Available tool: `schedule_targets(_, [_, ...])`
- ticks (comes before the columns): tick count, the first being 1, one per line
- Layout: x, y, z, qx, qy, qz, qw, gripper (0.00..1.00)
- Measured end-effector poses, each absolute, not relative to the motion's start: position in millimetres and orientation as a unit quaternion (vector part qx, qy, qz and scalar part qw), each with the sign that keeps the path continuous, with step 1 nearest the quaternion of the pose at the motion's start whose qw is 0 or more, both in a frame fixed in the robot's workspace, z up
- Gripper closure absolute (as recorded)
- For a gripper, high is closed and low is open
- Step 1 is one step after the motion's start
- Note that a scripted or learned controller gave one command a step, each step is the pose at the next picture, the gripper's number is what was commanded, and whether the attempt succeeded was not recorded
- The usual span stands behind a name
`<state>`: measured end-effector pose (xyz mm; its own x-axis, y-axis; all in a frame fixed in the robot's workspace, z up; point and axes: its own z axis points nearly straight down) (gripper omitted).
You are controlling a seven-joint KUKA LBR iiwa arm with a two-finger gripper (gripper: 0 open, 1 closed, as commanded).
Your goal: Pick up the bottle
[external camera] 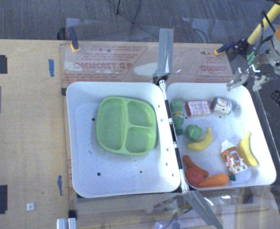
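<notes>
White plastic bins sit side by side on the bench (25,142), and my gripper (247,78) hangs over the far right corner of the right bin (264,142), above its rim and holding nothing. Whether my jaws stand apart or together I cannot tell; they look small and blurred from here.

The bottle (178,116), green and lying along the right bin's left wall, is well apart from me, across the bin. Just beside it to the right lies a small red box (198,108) with pale print too fine to read, and next to that a white and grey carton (222,106). Below the bottle sits a green apple (193,132), touching a yellow banana (202,141). A second banana (248,150) lies near the right wall, against a white and orange carton (233,159) whose label I cannot make out. At the near edge rest a red, tomato-like piece (194,174) and an orange carrot (216,180).

The left bin (80,166) holds a green divided plate (126,125) with three compartments.

Behind both bins lies a clear sheet (106,63) with red lettering; the word looks like "CHEMCAST", though it is faint.
</notes>
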<state>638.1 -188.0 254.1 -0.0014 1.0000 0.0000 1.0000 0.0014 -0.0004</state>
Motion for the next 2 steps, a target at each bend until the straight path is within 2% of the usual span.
schedule_targets(1, [631.1,-109.8,113.1,-0.697,-0.717,-0.0002,0.000,0.00])
schedule_targets(2, [575.2,-98.2,89.1,-0.677,-0.736,-0.0030,-0.004,0.00])
